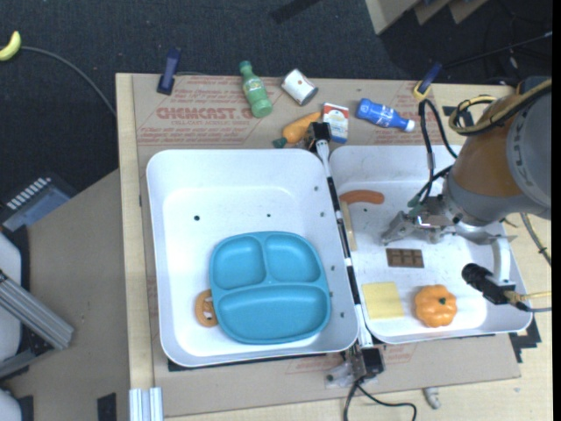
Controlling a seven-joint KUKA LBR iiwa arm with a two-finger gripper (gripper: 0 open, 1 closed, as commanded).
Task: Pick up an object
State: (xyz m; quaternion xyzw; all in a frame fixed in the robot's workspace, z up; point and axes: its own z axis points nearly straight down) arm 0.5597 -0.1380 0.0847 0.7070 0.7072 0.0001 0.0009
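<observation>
**Arm low over right bin, end effector above the chocolate piece**

Setup: two shallow white bins side by side on the tabletop (131, 235). Left bin (175, 191) carries a blue divided plate (267, 286) in its near half; a small brown pretzel-like piece (205, 308) is tucked against the plate's left edge, partly under it.

Right bin (386, 160) contents: a sausage (362, 197) near the far left corner, a brown chocolate bar piece (405, 257) at mid-bin, a yellow cheese slice (382, 300) near the front, and an orange toy pumpkin (436, 306) just right of the cheese. All four lie flat on the bin floor, apart from one another.

Arm: grey body with orange band enters from the right and bends down into the right bin. End effector (419, 224) sits just beyond the chocolate piece, between it and the sausage. Its metal fingers look spread apart, with nothing seen between them. Whether a fingertip touches the bin floor cannot be told.

Behind the bins, on the cardboard: a green bottle (256, 90), a white can (299, 87), a small carton (335, 121), a blue bottle (384, 115) lying on its side, and an orange item (298, 130) at the left bin's far corner.
</observation>
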